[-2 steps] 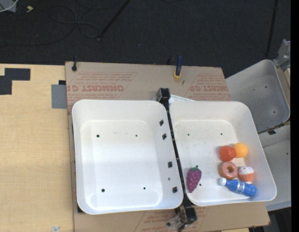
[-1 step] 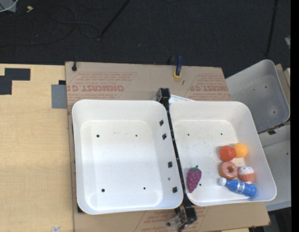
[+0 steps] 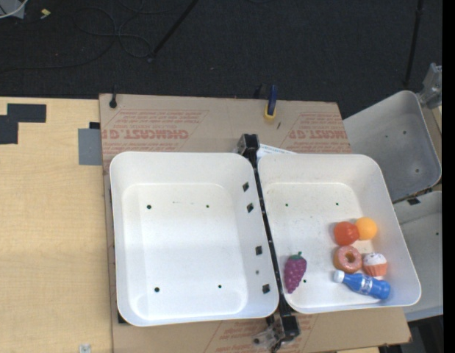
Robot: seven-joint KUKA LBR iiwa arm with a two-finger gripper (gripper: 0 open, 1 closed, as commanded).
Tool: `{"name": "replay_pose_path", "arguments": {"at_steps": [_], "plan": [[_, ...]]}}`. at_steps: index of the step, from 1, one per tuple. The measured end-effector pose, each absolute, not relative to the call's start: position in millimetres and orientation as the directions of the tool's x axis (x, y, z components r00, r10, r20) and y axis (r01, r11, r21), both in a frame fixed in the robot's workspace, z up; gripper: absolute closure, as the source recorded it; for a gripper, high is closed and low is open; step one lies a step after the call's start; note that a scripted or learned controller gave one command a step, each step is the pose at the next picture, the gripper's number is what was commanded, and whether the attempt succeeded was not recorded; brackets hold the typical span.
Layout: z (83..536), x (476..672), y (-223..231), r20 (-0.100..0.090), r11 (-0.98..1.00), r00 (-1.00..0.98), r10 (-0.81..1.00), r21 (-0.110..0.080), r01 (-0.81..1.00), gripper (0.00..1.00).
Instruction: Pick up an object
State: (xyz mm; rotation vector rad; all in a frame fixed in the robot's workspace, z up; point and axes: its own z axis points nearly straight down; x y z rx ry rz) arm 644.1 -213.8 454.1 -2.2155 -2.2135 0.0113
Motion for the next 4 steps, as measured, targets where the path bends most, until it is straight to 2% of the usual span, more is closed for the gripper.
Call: {"name": "replay_pose_path", "arguments": {"at_steps": [1,2,4], "plan": [[541.5,644.3,-197.9,-0.002,0.002,-0.002,1.000,0.003,1.000,1.00],[536.0,644.8,-213.3,-0.001,0.000,0.000,1.000,-0.004,1.000,1.00],[536.1,645.2,-211.4,0.001,0.006,-0.006,1.000,-0.005,1.000,1.00]]}}
